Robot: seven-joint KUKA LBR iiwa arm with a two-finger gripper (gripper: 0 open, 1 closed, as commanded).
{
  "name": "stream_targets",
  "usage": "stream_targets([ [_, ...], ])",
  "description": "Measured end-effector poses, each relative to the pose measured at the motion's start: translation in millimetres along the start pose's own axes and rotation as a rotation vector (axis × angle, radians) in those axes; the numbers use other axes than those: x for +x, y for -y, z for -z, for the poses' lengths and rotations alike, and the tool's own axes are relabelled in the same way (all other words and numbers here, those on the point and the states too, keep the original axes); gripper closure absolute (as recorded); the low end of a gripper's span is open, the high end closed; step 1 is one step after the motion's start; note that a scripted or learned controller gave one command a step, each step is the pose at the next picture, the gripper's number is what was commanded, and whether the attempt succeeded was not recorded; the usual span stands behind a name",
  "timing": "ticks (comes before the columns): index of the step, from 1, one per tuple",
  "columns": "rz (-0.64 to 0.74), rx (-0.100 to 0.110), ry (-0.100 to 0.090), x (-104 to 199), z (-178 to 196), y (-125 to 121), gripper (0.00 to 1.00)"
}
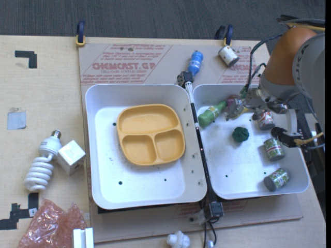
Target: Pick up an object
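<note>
The jaws (235,107) hang low over the right bin (227,182), but how far they are parted, or whether anything is held, cannot be told. A green bottle (209,113) lies just beside them, a dark green lump (240,134) just below. A straight descent centred on one object would be best. The wrist is blurred by cables.

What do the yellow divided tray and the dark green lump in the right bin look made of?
Yellow divided tray: probably moulded plastic, matte to satin; uniform colour, rounded rims, soft-edged compartments. Dark green lump: looks soft, maybe foam, rubber or fabric; irregular outline, dull surface with no highlights. Too small to say more.
</note>
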State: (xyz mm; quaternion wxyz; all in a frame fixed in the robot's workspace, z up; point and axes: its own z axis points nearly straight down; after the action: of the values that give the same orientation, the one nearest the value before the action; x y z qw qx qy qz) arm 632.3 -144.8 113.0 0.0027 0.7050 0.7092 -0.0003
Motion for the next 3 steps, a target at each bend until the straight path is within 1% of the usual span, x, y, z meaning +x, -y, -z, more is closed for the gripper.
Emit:
stream_targets([
  [1, -0.005, 0.004, -0.004, 20.3, -20.6, 22.6, 0.0],
  [2, -0.003, 0.002, -0.003, -7.0, -19.8, -26.8, 0.0],
  [3, -0.001, 0.012, -0.005, -7.2, -7.8, -26.2, 1.0],
])
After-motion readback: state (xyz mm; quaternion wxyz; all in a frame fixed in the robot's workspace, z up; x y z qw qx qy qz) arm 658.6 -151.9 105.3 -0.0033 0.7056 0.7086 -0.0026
